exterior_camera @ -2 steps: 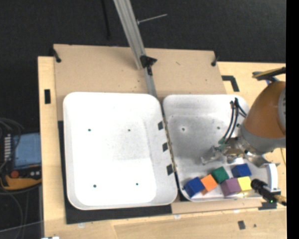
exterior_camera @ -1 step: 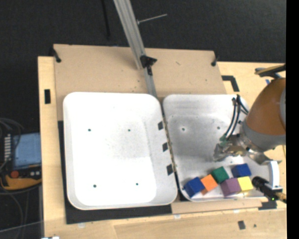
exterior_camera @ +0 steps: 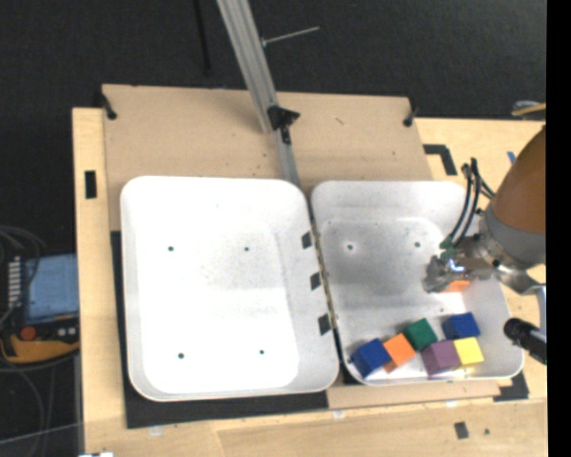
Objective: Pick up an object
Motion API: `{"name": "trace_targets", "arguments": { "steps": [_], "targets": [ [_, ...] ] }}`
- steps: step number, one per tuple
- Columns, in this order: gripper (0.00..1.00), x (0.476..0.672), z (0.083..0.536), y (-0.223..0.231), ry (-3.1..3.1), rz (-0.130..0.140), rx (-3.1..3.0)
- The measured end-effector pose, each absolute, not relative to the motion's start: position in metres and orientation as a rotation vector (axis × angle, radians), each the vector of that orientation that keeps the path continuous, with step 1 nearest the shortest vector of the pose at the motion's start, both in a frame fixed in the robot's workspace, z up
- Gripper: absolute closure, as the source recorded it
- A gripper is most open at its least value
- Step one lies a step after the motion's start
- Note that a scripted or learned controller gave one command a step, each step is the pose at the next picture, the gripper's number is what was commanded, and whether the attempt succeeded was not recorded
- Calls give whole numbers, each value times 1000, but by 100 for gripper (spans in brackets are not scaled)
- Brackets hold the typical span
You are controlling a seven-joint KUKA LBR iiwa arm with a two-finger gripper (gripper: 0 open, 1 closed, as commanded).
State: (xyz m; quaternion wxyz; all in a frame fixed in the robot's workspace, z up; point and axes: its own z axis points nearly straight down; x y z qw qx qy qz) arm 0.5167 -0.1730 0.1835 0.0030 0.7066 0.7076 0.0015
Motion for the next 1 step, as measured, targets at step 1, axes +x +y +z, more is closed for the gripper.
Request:
{"name": "trace_targets", "arguments": {
  "steps": [1],
  "targets": [
    [100, 519, 236, -174, 2221, 6, 2212]
  ]
}}
